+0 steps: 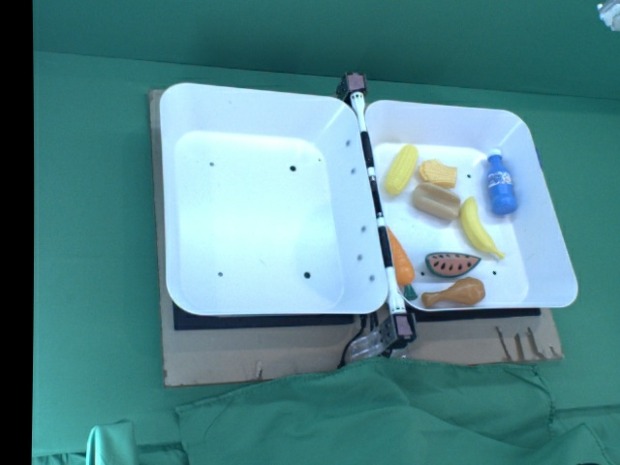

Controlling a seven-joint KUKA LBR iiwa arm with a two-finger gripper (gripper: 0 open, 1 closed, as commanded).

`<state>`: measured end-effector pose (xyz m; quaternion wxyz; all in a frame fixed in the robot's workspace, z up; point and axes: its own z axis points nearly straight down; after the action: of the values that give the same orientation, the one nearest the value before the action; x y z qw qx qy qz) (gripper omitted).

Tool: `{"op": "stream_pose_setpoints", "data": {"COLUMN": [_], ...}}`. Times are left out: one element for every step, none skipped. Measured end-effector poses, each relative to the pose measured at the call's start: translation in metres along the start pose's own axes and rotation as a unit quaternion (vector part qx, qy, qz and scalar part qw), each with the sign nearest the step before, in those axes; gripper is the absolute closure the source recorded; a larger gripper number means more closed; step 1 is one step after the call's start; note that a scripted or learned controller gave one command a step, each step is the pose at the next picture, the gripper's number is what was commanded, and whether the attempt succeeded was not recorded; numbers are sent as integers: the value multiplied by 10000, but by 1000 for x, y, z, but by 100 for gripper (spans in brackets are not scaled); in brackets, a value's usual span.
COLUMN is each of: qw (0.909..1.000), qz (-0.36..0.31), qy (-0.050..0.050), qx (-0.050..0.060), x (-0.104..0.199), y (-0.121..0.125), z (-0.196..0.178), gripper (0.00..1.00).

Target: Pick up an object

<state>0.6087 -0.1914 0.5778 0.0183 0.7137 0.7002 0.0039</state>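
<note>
So the claw (610, 12) might be that pale scrap cut off at the top right corner. It's too small to say if it's released or clenched, and it's well apart from everything. The pickable stuff sits in the right bin (542, 260): corn (401, 170), blue bottle (500, 184), banana (479, 228), drumstick (454, 294). My worry is the carrot (400, 257), which is jammed against the bin's left wall, so a grab there probably slips. The items are also crowded, so the claw could nudge neighbours.

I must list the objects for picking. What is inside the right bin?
The right bin holds a corn cob, chips, bread, a blue bottle, a banana, a carrot, a watermelon slice and a drumstick. Nothing looks covered.
</note>
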Motion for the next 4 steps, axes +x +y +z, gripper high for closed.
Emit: {"op": "stream_pose_setpoints", "data": {"qw": [10000,9999,9999,10000], "qz": [21,-66,-52,-31], "qy": [-21,78,60,40], "qx": [-33,113,83,48], "x": [-1,3,2,1], "y": [0,-19,-19,-20], "z": [-15,-35,-49,-63], "gripper": [100,100,100,100]}}
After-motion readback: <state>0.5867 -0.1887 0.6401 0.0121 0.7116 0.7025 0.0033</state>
